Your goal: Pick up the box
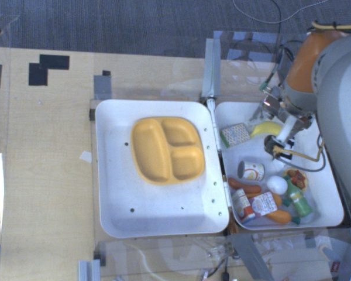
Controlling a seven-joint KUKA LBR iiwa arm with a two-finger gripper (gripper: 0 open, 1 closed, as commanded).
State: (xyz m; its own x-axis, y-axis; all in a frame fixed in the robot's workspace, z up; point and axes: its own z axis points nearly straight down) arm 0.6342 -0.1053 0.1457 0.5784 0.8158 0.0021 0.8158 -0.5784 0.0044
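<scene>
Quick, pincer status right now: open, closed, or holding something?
Pincer: cannot be told from this view; it hangs at the far end of the right white bin, beside the yellow banana.

Two shallow bins sit side by side on the pale wooden counter (pixel 47 157). The left white plastic bin (pixel 108 180) holds a yellow three-compartment plastic tray (pixel 167 150) near its middle. In the right white plastic bin (pixel 327 195), a small flat speckled cardboard box (pixel 236 134) lies at the far left with a yellow toy banana (pixel 264 128) just to its right. Nearer the front stand a short printed can (pixel 251 170) and a white egg (pixel 276 185). Along the front wall lie a red toy sausage (pixel 244 186), a tipped tin (pixel 241 205), a small red-and-white carton (pixel 264 203), an orange toy carrot (pixel 278 216) and a green plastic bottle (pixel 300 204).
</scene>
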